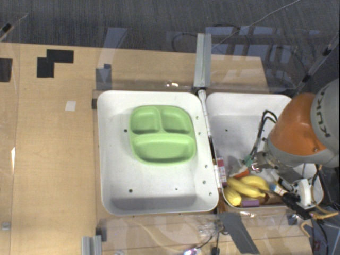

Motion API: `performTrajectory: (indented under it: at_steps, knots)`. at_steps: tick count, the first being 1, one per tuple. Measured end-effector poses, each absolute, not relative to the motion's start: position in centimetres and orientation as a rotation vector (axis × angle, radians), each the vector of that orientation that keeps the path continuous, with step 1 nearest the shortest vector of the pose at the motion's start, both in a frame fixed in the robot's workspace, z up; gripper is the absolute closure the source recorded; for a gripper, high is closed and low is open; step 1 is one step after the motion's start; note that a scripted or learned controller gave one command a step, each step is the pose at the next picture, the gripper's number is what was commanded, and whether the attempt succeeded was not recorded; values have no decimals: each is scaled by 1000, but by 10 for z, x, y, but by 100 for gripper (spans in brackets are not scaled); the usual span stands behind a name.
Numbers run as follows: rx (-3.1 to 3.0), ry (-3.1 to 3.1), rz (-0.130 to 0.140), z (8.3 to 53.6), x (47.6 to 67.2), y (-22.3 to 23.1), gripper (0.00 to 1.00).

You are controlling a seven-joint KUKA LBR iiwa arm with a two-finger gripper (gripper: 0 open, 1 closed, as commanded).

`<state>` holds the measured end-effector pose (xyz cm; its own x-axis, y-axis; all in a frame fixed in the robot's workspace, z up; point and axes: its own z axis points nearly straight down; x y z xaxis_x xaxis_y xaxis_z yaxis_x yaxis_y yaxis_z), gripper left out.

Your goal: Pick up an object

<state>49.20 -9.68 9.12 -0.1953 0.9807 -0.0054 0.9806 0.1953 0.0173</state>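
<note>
Two white bins sit before you: left bin (114,195) holds a green divided plate (161,133), right bin (234,116) holds bananas (245,187) beneath the arm (303,134), whose claw state you cannot tell.

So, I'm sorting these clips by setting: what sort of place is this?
Most likely a robotics lab bench. A robot arm reaches over two white bins set in a wooden bench, with toy bananas and a green divided plate as test objects.

The arm (319,126) bears the letters "KU".
</note>
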Motion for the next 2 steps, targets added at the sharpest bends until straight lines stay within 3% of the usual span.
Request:
performTrajectory:
  at_steps: [1, 2]
  knots:
    - [1976, 2418, 22, 102, 495, -95, 100]
    - [1961, 2449, 7, 186, 578, -24, 100]
